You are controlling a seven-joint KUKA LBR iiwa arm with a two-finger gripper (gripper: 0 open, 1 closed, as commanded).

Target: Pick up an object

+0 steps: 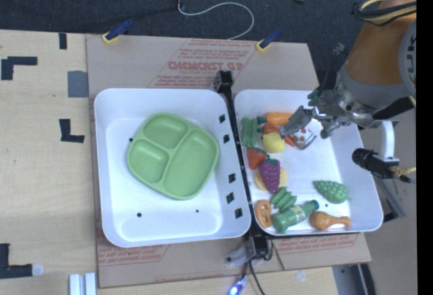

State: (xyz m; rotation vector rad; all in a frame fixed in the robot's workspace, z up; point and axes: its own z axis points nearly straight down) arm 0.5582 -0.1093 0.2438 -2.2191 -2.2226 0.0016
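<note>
Now we lower the hand (pixel 302 130), its fingers apart and holding nothing, squarely over the lemon (pixel 273 143) before closing.

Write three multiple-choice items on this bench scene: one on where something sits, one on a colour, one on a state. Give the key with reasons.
1. Where does the divided plate lie?
A. In the left bin
B. In the right bin
C. On the cardboard outside the bins

2. What colour is the grape bunch?
A. Yellow
B. Purple
C. Blue

3. How does the gripper stand relative to the toy food?
A. It rests on the divided plate
B. It is over the dark floor beyond the bench
C. It is over the right bin, above the toys near the yellow lemon

Key:
1 A, the green plate fills the middle of the left bin.
2 B, the bunch beside the bin divider is purple.
3 C, the gripper reaches in from the right and sits over the toys at the right bin's upper end.
</note>
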